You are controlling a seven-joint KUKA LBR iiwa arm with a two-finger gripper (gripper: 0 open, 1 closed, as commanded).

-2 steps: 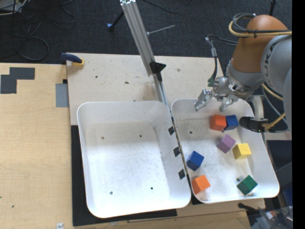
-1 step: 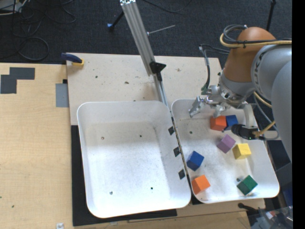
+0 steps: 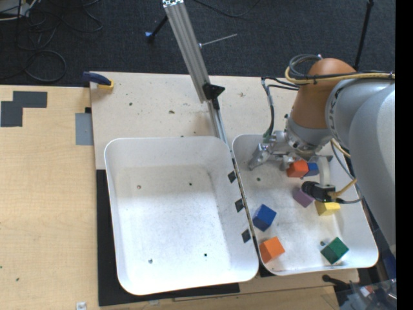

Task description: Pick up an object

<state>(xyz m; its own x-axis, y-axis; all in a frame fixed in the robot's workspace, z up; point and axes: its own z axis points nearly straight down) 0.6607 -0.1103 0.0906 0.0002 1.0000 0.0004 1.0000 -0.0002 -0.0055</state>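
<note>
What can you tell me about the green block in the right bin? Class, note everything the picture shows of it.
The green block is a small cube-like piece, dark green, with a lighter top face and darker sides; its material cannot be told. It sits turned at an angle on the floor of the right bin, near that bin's front right corner. Nothing touches it: the orange block lies apart to its left, the yellow block farther back.

Single fixed cam, mounted high over the surface, looking down at a slant toward 12 o'clock. Mid-range: both bins fully in frame, left bin centre, right bin at 4 o'clock. Dark floor along 12. Arm enters at 3.
</note>
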